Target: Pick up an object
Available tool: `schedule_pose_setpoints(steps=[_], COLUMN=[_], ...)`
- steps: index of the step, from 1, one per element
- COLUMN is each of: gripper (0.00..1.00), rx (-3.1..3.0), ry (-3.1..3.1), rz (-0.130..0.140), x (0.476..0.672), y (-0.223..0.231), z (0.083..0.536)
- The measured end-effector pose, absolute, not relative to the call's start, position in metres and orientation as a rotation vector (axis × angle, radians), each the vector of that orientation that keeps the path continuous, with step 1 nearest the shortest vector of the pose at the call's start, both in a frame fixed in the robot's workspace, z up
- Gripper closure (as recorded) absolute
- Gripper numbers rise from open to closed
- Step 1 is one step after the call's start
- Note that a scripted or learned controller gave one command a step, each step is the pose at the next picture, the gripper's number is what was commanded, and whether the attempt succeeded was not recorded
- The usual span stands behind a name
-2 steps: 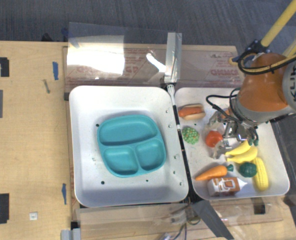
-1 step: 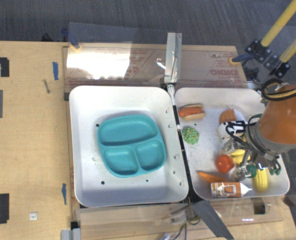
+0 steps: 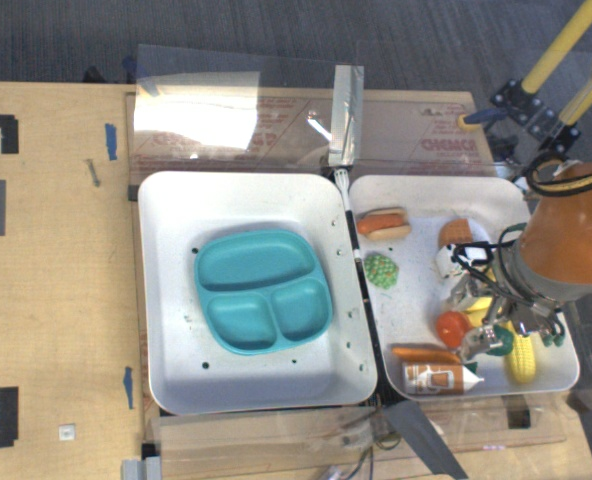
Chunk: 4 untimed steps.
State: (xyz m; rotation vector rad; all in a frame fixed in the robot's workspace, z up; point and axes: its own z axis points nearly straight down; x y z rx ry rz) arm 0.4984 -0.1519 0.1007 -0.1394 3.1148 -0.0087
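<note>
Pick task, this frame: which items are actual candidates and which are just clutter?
Candidates, all in the right white bin:
hot dog toy
green knobbly ball
red tomato toy
yellow corn cob toy
orange carrot toy
small labelled bottle

Clutter:
teal divided plate in the left white bin

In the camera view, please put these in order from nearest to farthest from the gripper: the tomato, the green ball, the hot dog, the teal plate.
From the gripper:
1. Tomato, just to its left in the right bin.
2. Green ball, by that bin's left wall.
3. Hot dog, at the far left corner.
4. Teal plate, in the left bin.
</note>
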Motion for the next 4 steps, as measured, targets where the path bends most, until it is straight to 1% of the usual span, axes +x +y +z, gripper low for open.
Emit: schedule_pose_setpoints(steps=[1, 2, 3, 4], gripper=[1.00, 1.00, 1.00, 1.00], rx=[0.124, 0.409, 0.750, 1.033], ry=[3.125, 3.102, 3.044, 2.962], rz=[-0.002, 0.002, 0.002, 0.002], x=[0.494, 0.522, 0.594, 0.640], y=[-0.114, -0.067, -0.023, -0.016], z=[0.236, 0.346, 0.326, 0.285])
